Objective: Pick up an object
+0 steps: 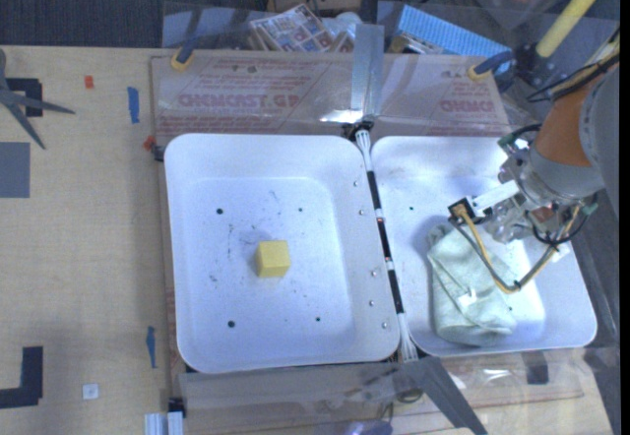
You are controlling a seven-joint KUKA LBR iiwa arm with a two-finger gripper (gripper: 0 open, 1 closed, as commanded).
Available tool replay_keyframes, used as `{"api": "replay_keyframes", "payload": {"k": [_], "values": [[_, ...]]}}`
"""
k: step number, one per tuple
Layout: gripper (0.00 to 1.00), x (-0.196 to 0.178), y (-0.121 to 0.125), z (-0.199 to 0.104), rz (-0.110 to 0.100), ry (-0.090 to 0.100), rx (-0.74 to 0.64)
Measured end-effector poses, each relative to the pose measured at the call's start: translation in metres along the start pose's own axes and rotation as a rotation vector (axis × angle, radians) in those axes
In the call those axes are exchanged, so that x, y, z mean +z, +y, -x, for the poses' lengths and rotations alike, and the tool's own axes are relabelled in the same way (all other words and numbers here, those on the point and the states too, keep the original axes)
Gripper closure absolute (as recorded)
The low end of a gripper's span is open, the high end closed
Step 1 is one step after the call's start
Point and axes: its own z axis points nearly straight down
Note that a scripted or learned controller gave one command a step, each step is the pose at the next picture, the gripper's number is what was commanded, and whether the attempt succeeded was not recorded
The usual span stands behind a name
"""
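Two bins (197,167) on worktop: yellow block (274,259) left, crumpled cloth (472,300) right. Hand (504,224) hovered above cloth, likely target; grip state unclear.

Grey arm with orange band, reaching in from the right edge.
Wrist bent down and leftward, gripper (504,218) low and pointing toward the lower left (its tips too blurred and tangled among yellow and black cabling to read), orange band showing just above the wrist at the upper right.
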Motion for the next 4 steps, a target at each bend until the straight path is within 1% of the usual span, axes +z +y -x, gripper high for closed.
{"api": "replay_keyframes", "payload": {"k": [1,2,3,4], "values": [[1.00,0.001,0.035,0.011,-0.004,0.002,0.243],[1.00,0.000,-0.030,0.049,0.000,0.001,0.251],[1.00,-0.001,-0.004,0.095,-0.003,0.005,0.140],[1.00,-0.159,-0.012,0.117,0.000,-0.004,0.124]]}}
